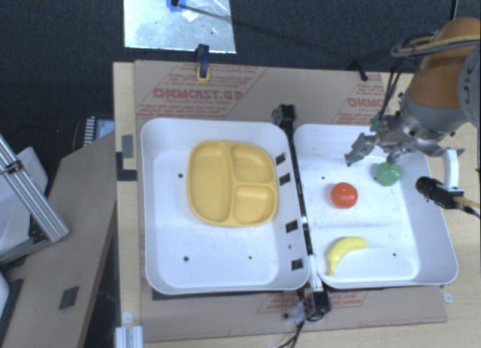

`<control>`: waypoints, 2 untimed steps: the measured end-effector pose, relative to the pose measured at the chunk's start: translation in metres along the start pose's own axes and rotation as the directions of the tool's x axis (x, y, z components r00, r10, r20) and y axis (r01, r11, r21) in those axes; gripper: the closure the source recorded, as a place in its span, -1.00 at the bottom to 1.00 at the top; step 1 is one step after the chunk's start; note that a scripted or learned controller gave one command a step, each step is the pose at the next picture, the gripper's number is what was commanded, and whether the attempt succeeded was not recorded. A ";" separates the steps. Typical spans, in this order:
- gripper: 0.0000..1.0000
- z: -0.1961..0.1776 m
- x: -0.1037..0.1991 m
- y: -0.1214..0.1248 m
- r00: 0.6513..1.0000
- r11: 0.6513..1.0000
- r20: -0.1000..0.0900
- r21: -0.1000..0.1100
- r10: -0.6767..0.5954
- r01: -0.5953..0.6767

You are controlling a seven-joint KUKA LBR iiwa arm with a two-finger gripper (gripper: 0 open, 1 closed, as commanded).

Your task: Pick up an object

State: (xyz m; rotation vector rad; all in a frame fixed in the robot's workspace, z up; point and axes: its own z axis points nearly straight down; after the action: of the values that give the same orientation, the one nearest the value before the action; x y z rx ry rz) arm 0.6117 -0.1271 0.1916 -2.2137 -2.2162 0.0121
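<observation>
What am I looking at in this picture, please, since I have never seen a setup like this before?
This is one fixed camera looking down at a slant on a bench. The grey and orange robot arm reaches in from the right, ending in a two-finger gripper meant to pick something up. Two shallow white bins sit side by side. The left bin holds a yellow divided plate. The right bin holds a red ball, a yellow banana and a green object, partly behind the gripper. The gripper hangs just above the green object; nothing is visibly held.
</observation>
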 end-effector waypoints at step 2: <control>-1.00 0.050 0.001 0.011 1.000 1.000 0.001 -0.011 -0.002 0.002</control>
State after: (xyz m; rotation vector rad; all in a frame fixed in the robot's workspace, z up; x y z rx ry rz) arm 0.6224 -0.1263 0.1415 -2.2177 -2.2247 0.0008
